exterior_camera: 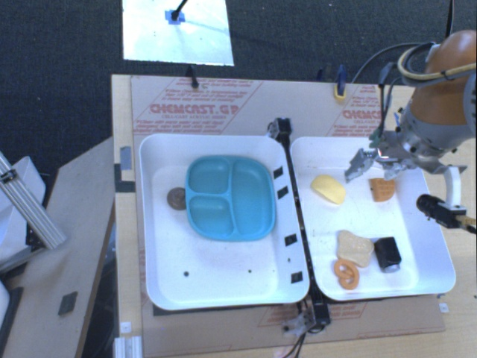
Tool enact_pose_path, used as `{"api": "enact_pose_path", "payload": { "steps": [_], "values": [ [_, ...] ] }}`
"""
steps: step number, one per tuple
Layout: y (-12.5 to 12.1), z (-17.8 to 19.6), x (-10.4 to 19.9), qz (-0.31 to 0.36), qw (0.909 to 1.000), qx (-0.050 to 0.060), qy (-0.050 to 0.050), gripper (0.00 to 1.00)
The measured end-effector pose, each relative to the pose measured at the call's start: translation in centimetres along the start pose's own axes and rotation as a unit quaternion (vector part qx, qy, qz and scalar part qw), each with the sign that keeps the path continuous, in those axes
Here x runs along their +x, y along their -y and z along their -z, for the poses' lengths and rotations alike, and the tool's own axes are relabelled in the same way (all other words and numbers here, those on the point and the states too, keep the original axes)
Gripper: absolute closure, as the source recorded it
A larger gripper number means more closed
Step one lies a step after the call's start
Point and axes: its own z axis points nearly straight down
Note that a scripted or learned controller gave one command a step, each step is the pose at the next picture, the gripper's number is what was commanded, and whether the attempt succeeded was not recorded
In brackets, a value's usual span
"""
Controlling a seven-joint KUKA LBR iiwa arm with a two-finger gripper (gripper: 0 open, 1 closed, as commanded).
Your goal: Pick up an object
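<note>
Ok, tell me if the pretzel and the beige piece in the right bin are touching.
Touching. The camera view shows the pretzel pressed against the lower left edge of the beige piece, with no white bin floor between them.

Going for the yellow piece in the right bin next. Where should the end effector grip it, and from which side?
Probably straight down from above, closing across the narrow width of the yellow piece. It lies flat as an elongated lump running diagonally, with bare bin floor around it, and the end effector hangs near it.
</note>
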Motion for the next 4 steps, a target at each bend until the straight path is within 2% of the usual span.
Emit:
{"api": "enact_pose_path", "payload": {
  "steps": [1,2,4],
  "values": [
    [-0.3,0.7,0.0,0.001,1.0000,-0.006,0.001,0.00],
    [-0.3,-5.6,0.3,0.000,1.0000,-0.004,0.000,0.00],
    [-0.5,-13.6,0.4,-0.001,1.0000,-0.005,0.000,0.00]
  ]
}}
